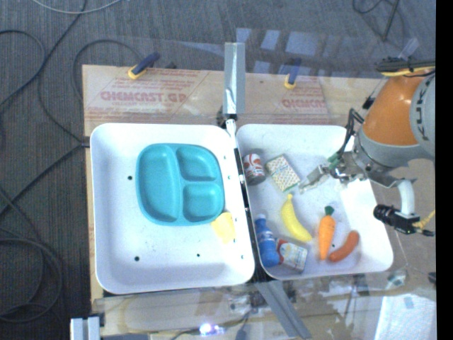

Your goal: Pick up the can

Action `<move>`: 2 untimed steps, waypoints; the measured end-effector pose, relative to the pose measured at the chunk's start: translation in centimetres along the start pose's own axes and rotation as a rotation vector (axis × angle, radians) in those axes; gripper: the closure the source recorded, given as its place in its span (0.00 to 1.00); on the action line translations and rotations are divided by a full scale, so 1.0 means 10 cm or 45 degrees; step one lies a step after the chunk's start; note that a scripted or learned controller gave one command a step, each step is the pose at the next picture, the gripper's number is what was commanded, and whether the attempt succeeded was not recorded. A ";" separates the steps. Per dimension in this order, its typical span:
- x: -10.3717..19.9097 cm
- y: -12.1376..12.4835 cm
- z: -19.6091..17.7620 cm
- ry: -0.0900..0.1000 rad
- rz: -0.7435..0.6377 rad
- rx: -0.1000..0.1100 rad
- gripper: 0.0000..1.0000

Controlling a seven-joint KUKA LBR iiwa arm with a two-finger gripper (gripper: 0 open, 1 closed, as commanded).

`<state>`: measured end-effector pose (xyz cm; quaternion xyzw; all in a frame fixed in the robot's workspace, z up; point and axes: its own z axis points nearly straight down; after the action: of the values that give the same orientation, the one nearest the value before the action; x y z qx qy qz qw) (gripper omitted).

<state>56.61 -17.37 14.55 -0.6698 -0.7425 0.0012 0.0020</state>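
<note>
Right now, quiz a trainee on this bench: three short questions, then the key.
1. True or false: the can lies in the right bin.
2. What stands nearest the can? A) patterned box B) carrot C) yellow block
3. Fill in: the left bin holds a blue divided ____.

Key: 1 true. 2 A. 3 tray.

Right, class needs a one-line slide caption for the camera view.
Gripper hovers in the right bin, right of the can; blue tray in the left bin.
</note>
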 end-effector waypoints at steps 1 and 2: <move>0.42 0.08 0.56 -0.006 0.187 -0.016 0.00; 0.03 0.05 0.56 -0.003 0.216 -0.022 0.00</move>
<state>57.04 -17.06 8.96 -0.7304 -0.6830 -0.0041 -0.0049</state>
